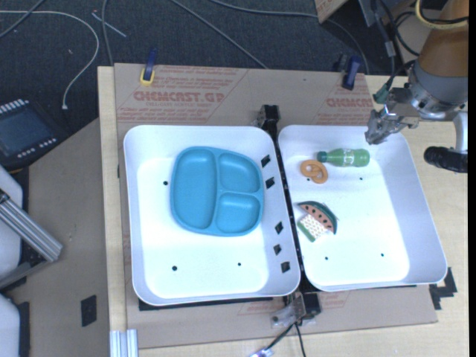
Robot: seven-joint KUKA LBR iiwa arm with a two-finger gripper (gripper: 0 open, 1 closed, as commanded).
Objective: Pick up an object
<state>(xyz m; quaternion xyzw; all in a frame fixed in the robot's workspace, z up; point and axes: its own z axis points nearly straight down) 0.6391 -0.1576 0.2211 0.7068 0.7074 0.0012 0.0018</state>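
Two white bins side by side on the bench. The left bin point(149, 266) holds a blue divided plate point(216, 190), lying flat near its middle. The right bin point(416, 236) has the pickable stuff: a green bottle point(344, 157) on its side near the far edge, a small brown pretzel point(314, 171) just beside the bottle's cap end, and a watermelon slice toy point(317, 220) closer to the divider, apart from the other two. The gripper point(378, 132) hangs over the far right corner of the right bin, just beyond the bottle's base end, and looks to be above it rather than touching. Can't tell if the fingers are open or closed (too small and blurry at this angle), and nothing is visibly between them. Task progress, as a judgement: barely started. Nothing is lifted, and all three items rest on the bin floor. The bottle seems the likely target since it is nearest. What's left: line up over an item, go down, close on it, lift it clear.
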